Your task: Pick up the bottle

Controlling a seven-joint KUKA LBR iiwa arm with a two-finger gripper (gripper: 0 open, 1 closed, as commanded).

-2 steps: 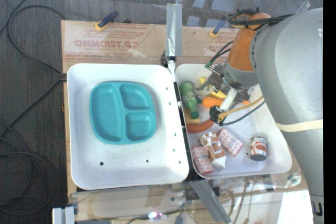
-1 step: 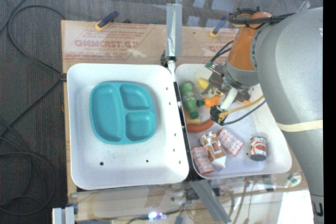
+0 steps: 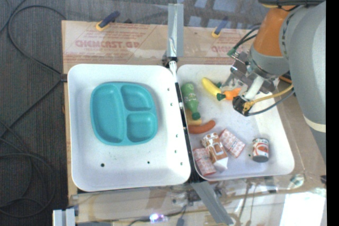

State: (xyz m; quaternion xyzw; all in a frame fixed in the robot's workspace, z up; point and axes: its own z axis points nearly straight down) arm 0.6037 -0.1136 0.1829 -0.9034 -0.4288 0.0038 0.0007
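Two shallow white bins are seen side by side on the bench: a left bin [image 3: 79, 166] and a right bin [image 3: 275, 164]. One teal plastic plate with three compartments [image 3: 124, 113] is laid in the left bin.

In the right bin, one green plastic bottle [image 3: 189, 99] is found lying on its side against the left wall, at the bin's far half. One red sausage-shaped toy [image 3: 202, 126] is placed just beyond the bottle's nearer end. One yellow banana-shaped toy [image 3: 211, 87] lies to the right of the bottle, and one small orange piece [image 3: 231, 94] touches the banana's end (its exact shape cannot be made out). A cluster of small red-and-white packets and cartons [image 3: 217, 150] is gathered at the near side, four as far as can be counted. One small can with a red and white label [image 3: 259, 149] is set apart to their right.

The two-finger gripper [image 3: 236, 83] is held over the far right part of the right bin, close to the orange piece and well apart from the bottle. Whether it is spread or closed cannot be told, and nothing is seen to be grasped.
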